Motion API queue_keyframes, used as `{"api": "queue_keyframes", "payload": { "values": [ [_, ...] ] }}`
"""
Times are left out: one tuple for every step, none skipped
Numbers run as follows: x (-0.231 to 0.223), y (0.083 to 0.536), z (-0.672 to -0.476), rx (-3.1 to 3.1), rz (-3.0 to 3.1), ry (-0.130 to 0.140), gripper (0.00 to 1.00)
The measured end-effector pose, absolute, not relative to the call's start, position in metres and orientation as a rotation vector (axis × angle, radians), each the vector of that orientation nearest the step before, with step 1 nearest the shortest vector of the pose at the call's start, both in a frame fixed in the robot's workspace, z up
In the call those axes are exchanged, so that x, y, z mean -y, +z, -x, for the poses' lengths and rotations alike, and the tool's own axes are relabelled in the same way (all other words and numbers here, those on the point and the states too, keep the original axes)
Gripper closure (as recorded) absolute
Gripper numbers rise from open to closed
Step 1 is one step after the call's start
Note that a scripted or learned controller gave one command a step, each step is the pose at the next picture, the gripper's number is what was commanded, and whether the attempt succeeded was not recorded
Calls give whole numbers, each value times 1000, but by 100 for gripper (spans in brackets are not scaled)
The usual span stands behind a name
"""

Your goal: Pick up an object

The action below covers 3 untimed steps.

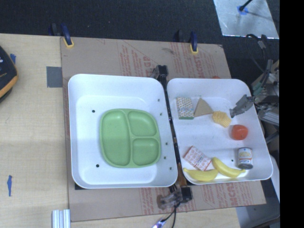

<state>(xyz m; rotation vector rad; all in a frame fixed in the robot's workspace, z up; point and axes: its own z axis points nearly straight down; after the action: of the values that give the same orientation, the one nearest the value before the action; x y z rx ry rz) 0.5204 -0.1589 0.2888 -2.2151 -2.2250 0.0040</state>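
The right bin holds several objects. Among them are a speckled green and white packet, a tan wedge, a lumpy yellow piece and a red-orange ball. Nearer the front are a small can, a red and white wrapper and two yellow bananas. My gripper reaches in over the bin's right side. It is just right of the yellow piece and above the red ball. I see nothing held in it.
The left bin holds a green divided plate. Brown cardboard, fixed with clamps at the back, lies under both bins. A yellow and black device sits at the far left of the bench.
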Motion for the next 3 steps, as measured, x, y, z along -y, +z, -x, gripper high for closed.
{"api": "queue_keyframes", "payload": {
  "values": [
    [212, 163, -575, 2224, 2215, 7, 0],
    [212, 152, -645, 2225, 2216, 2, 0],
    [187, 182, -599, 2225, 2216, 4, 0]
  ]
}}
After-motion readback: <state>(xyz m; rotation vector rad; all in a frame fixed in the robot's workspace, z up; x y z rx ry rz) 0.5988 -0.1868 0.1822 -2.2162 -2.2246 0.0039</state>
